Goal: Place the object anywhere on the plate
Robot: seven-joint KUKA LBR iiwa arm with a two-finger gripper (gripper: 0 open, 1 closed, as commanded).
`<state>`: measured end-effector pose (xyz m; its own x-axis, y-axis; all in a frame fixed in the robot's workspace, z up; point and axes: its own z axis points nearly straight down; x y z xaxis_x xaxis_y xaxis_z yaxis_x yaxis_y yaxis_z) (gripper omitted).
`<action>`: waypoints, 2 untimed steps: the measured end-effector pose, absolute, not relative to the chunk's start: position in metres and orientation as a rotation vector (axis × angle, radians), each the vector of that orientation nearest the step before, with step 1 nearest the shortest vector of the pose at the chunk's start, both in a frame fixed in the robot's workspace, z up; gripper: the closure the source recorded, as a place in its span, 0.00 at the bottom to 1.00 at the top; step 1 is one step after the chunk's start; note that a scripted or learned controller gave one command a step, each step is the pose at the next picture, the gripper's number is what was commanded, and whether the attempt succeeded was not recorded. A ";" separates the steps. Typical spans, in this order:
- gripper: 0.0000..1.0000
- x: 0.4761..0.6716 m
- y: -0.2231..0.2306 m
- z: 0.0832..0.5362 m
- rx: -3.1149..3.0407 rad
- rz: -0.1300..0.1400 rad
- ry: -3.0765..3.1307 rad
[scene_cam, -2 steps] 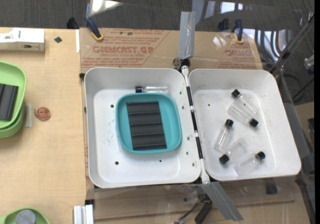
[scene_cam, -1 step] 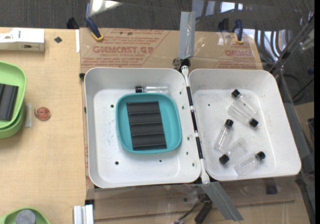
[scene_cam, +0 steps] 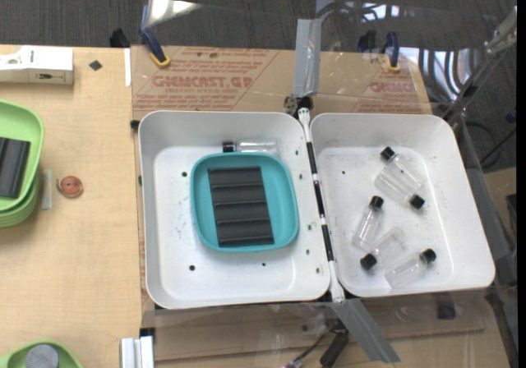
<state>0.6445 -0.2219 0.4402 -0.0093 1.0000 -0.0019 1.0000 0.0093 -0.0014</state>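
Note:
A teal square plate (scene_cam: 202, 194) with a dark ribbed insert (scene_cam: 240, 204) lies in the left white bin (scene_cam: 164, 218). One clear vial with a black cap (scene_cam: 249, 147) lies just behind the plate, against the bin's back wall. In the right white bin (scene_cam: 460, 194) lie several clear vials with black caps: one at the back (scene_cam: 399, 163), one below it (scene_cam: 404, 191), one near the middle (scene_cam: 367, 223), and two at the front (scene_cam: 382, 248) (scene_cam: 408, 266).
A brown cardboard sheet (scene_cam: 214, 79) stands behind the bins, with clear plastic flaps clipped above it. On the wooden bench at left sit a green tray (scene_cam: 20, 169), a small round orange piece (scene_cam: 71, 186) and a white box (scene_cam: 37, 66).

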 end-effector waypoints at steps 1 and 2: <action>0.00 0.660 -0.222 0.441 2.323 -0.003 2.114; 0.00 0.660 -0.222 0.440 2.323 -0.003 2.114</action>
